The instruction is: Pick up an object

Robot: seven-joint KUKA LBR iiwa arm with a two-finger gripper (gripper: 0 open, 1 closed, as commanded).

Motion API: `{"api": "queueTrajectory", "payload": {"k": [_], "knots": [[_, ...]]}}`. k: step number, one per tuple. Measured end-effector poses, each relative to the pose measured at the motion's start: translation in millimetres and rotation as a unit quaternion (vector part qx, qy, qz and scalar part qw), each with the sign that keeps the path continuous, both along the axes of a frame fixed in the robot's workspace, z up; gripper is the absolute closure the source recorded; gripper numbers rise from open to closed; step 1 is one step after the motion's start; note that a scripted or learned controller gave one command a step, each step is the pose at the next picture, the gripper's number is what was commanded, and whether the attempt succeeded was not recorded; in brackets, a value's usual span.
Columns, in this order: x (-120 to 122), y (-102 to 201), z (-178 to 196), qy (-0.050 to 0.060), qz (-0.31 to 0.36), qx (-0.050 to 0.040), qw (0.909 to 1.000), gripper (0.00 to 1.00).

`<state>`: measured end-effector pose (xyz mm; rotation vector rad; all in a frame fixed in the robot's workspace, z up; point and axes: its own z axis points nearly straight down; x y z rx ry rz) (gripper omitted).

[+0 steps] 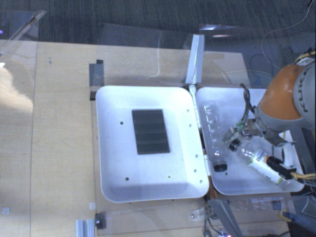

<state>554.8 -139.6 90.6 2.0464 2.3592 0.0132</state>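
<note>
Clear bottle (pixel 254 158) lies just beside the end effector (pixel 237 138); its grip state unclear.

A flat pad (pixel 150 131) lies mid-floor in the left bin (pixel 111 181). In the right bin (pixel 222 184), what seems a bottle (pixel 256 160) lies toward its right edge, a small cap (pixel 219 167) near its front-left corner.
</note>
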Motion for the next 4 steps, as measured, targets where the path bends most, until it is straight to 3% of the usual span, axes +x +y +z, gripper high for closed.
{"api": "queueTrajectory", "payload": {"k": [1, 2, 3, 4], "knots": [[3.8, 2.4, 12.5, -0.005, 0.001, 0.0007, 1.0000, 1.00], [3.3, 0.8, 12.5, -0.004, 0.001, -0.0006, 1.0000, 0.00], [22.0, -12.0, -1.3, 0.004, -0.005, 0.0024, 1.0000, 0.00], [52.6, -43.1, -2.2, 0.004, 0.018, 0.0011, 0.9998, 0.00]]}}
